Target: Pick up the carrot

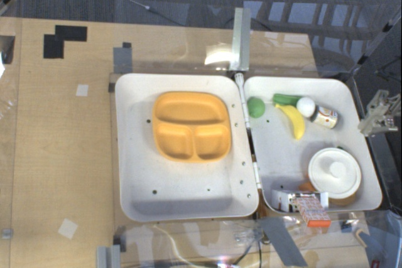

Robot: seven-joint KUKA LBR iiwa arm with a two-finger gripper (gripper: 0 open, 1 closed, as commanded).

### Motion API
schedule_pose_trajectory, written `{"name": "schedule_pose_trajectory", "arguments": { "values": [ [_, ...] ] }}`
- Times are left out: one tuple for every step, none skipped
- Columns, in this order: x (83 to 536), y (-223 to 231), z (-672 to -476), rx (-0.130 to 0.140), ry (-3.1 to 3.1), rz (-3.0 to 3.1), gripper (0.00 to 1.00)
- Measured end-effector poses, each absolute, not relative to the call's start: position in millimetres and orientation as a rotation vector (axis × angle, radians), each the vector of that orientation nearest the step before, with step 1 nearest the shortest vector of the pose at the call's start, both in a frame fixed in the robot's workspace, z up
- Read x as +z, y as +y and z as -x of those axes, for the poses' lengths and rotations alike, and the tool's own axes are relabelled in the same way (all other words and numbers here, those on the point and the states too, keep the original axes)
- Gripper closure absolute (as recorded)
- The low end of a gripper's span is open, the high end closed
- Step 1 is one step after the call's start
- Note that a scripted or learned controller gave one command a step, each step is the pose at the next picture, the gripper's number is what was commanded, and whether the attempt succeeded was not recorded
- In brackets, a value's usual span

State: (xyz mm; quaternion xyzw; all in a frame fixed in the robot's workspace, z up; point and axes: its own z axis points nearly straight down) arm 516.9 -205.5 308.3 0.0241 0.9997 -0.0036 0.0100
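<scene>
An orange-brown sliver (307, 187) peeks out from under the left lower rim of a white bowl (334, 171) in the right bin (276, 154). It may be the carrot, and most of it is hidden by the bowl. My gripper (379, 115) hangs over the right bin's right rim, above and to the right of the bowl and apart from everything in the bin. Nothing shows in its grasp.
The right bin also holds a green ball (256, 107), a green item (286, 99), a banana (294, 120), a white ball (306, 107), a small can (326, 116) and a red-and-white box (309, 207). An orange divided plate (191, 125) lies in the left bin (135, 166).
</scene>
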Motion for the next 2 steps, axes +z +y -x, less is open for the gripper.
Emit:
{"name": "schedule_pose_trajectory", "arguments": {
  "values": [
    [198.3,-145.6,-512.1,0.005,3.137,0.142,1.00],
    [235.1,-155.4,-545.0,0.000,3.072,-0.599,1.00]
  ]
}}
